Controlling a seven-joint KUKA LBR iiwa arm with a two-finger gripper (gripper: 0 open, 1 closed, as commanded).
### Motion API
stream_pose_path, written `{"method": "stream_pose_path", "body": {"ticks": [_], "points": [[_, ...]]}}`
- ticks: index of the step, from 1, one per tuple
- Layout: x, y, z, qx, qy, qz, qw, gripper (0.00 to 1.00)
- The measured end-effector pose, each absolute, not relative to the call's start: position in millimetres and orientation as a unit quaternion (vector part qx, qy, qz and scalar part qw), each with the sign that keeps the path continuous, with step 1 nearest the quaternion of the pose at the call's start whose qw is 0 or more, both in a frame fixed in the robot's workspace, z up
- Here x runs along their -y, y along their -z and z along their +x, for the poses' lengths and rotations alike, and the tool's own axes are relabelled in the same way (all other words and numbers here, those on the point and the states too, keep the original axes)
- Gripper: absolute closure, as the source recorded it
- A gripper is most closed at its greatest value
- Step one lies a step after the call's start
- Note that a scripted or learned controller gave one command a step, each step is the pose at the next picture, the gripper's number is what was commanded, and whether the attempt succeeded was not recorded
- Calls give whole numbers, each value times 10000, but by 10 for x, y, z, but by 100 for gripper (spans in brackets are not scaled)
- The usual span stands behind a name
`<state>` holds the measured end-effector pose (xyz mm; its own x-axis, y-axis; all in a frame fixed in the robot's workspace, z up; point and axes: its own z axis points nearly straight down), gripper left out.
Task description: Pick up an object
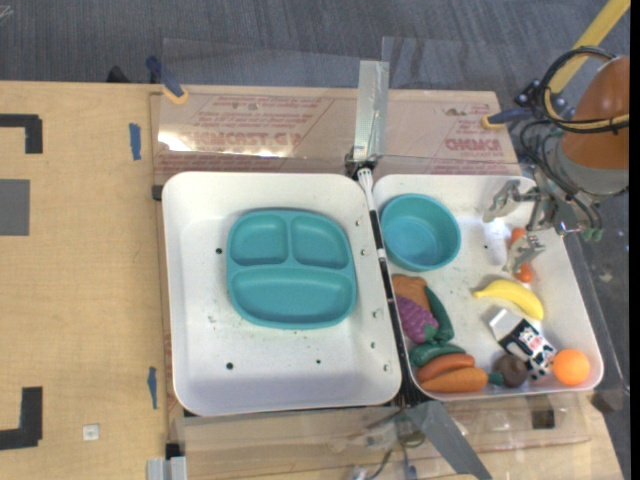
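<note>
Claw [522, 230]: over the right bin's far right part, fingers spread apart, nothing visibly between them; a small orange piece [522, 271] just below the fingertips, contact impossible to tell.
Arm [598, 128]: at the right edge, orange band above the wrist.
Left bin [200, 368]: holds a teal divided plate [292, 267], near the middle.
Right bin [470, 268]: teal bowl [420, 230] at its far left corner; banana [510, 296] right of centre; orange ball [571, 367] at the near right corner, beside a black-and-white toy [528, 344].
Near-left side of right bin: purple grapes [414, 313], green piece [436, 343], carrot [452, 371], heaped together, touching.
</note>
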<state>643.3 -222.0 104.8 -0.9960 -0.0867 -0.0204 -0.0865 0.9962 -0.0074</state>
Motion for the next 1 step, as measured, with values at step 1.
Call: {"method": "stream_pose_path", "body": {"ticks": [1], "points": [[2229, -879, 6107, -9982, 8, -600, 39, 0]]}}
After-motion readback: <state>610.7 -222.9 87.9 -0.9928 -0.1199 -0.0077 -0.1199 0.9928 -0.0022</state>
